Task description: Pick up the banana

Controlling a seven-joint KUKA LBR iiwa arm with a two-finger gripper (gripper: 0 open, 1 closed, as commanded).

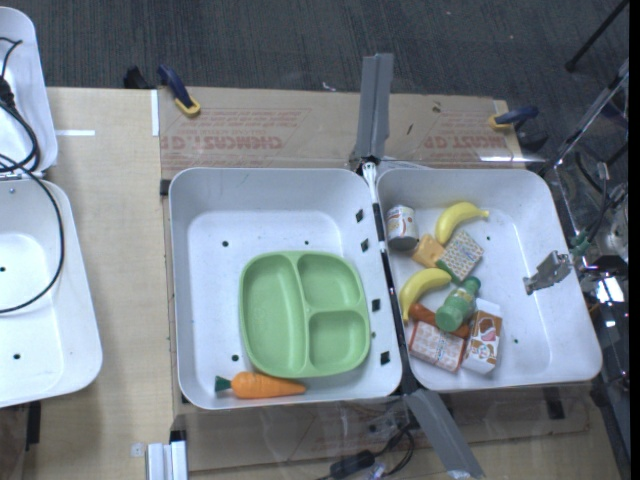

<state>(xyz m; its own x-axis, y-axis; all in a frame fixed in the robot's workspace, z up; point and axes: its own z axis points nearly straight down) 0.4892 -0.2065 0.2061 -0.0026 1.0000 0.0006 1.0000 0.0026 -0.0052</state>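
Observation:
Two yellow bananas lie in the right bin. One banana is near the back, just right of a small can. The other banana lies lower, against the bin's left wall and touching a green bottle. My gripper is a small grey metal piece at the bin's right side, well right of both bananas and apart from every object. Nothing is seen in it.
Between the bananas lie an orange wedge and a waffle-like cracker. Two small cartons lie at the front. The left bin holds a green divided plate and a carrot.

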